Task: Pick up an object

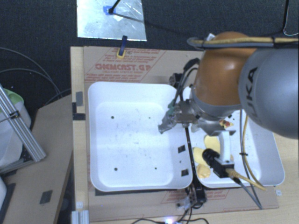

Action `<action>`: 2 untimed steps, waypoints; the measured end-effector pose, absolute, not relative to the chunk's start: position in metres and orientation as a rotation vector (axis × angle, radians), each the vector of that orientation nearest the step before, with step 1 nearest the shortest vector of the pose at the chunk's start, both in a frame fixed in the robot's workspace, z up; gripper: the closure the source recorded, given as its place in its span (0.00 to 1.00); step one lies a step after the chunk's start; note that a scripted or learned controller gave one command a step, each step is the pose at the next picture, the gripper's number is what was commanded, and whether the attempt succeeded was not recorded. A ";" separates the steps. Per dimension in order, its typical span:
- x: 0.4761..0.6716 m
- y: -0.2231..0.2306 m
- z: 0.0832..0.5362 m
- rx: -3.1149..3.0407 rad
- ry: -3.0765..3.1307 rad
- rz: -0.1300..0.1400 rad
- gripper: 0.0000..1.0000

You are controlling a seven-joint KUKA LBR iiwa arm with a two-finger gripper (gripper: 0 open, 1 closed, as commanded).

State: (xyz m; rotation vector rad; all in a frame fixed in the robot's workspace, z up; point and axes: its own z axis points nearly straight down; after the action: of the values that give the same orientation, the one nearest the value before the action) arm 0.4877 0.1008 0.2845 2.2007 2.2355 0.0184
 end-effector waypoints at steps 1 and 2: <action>0.551 0.107 0.257 2.213 2.225 0.004 0.00; 0.481 0.127 0.084 2.227 2.232 -0.020 0.00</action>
State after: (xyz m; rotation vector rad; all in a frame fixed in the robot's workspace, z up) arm 0.4807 0.1275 0.0843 2.2270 2.2320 -0.0203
